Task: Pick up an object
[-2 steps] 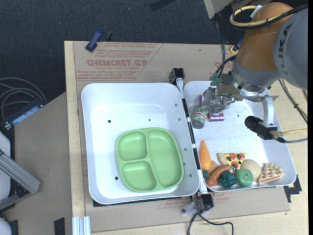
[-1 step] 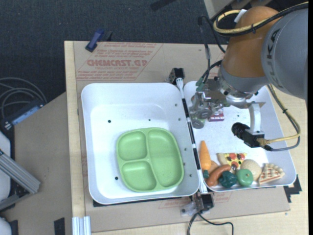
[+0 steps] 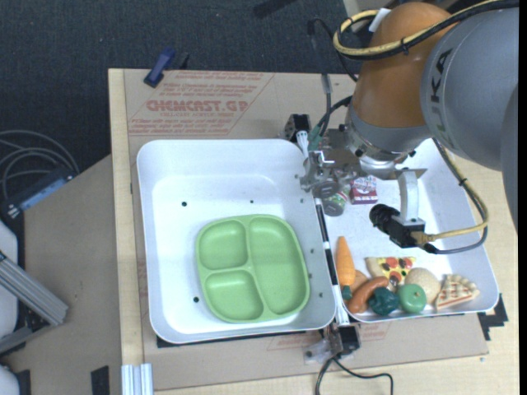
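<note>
1. Camera view: the grey arm with its orange band reaches in from the right and hangs over the far end of the right bin [image 3: 486, 280], close to the wall shared with the left bin [image 3: 156, 220].
2. The gripper [image 3: 329, 189] points down at that far-left corner of the right bin; a small roundish grey object [image 3: 333, 203] sits right at its tip, but whether it is gripped cannot be told.
3. Just right of it lies a small red-and-white packet [image 3: 363, 191].
4. At the near end of the right bin toy foods cluster together: a carrot [image 3: 345, 262], a pizza slice [image 3: 390, 265], a pale round piece [image 3: 421, 281], a waffle wedge [image 3: 455, 291] and a green piece [image 3: 384, 301].
5. The left bin holds a green divided plate [image 3: 251, 267] with three compartments, lying flat toward its near right side.
</note>
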Controlling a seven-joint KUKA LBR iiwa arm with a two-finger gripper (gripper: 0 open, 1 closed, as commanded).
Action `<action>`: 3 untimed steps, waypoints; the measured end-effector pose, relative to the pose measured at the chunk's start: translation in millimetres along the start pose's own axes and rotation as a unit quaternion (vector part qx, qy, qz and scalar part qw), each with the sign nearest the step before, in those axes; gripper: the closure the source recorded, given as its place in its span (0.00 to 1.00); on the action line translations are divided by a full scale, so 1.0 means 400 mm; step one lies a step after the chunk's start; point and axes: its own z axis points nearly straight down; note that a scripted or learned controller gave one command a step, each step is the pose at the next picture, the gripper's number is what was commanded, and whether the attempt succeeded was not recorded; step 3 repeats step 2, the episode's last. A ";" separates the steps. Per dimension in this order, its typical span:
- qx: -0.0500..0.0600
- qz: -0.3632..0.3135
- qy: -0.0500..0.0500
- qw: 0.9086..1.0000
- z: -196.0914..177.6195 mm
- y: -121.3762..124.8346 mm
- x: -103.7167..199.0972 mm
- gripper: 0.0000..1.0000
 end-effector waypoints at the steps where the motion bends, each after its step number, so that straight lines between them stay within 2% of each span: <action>1: 0.002 0.001 0.000 1.000 0.048 -0.032 -0.003 1.00; 2: 0.000 0.002 -0.002 1.000 0.022 0.015 -0.202 1.00; 3: 0.000 0.002 -0.002 1.000 0.022 0.015 -0.202 1.00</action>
